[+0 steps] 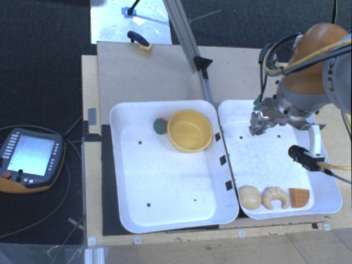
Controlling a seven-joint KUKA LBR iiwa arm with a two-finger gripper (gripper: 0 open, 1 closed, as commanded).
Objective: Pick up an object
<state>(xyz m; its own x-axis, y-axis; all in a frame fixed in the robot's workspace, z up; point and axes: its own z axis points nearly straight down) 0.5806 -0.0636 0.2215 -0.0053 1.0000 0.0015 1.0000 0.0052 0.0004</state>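
Note:
My gripper hangs over the back left part of the right bin, with nothing visibly between its fingers. Along that bin's front edge lie a pale round bun, a cream croissant-shaped piece and an orange wedge, all well in front of the gripper. In the left bin a yellow bowl sits at the back right, with a small dark green and red object touching its left side.
A metal pole slants down to the back edge between the bins. A teach pendant lies off the bench at the left. A black cylinder with a cable sticks out from the arm over the right bin.

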